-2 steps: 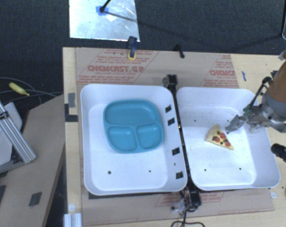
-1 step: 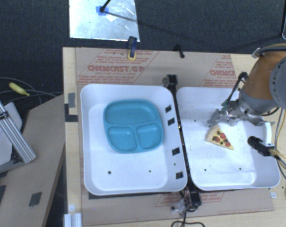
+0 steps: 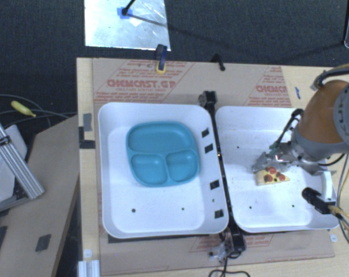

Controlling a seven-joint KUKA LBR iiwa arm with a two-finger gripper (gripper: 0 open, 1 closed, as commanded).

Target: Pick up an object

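Camera view. We see two white bins side by side: the left bin (image 3: 113, 212) holds a blue divided plate (image 3: 161, 153); the right bin (image 3: 243, 212) holds a toy pizza slice (image 3: 271, 177) lying flat near its right half. We find the gripper (image 3: 266, 163) lowered over the slice's upper left edge, touching or just above it; we cannot tell how far it is open, nor whether it grasps the slice.

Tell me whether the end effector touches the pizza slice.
Cannot tell: in the camera view the end effector sits right over the pizza slice, no clear gap or contact.
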